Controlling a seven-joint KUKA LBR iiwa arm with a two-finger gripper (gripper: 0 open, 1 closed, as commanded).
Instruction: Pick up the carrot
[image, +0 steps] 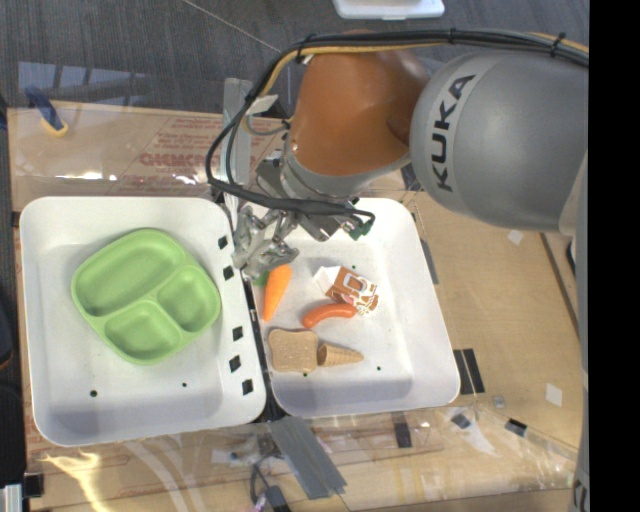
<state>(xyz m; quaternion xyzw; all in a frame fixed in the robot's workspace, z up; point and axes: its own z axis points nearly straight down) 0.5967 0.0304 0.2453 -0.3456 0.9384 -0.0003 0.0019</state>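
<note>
Left bin holds a green divided plate, well apart from the carrot and irrelevant to the pick; likely a drop target for other runs.

Carrot lies in the right bin, close to that bin's left wall, wide end up toward the arm and tip pointing down. It sits clear of its neighbours, so there is room for a grasp, though the wall just beside it leaves little on that side.

Claw hangs directly over the carrot's wide end, at or just above it. Open or closed: cannot tell, the wrist and cables mask it. Carrot looks to be resting on the bin floor, not lifted.

Right of the carrot: a sausage, a red-and-white wrapper above it, a bread slice and an ice-cream cone below. All near, none touching the carrot.
</note>
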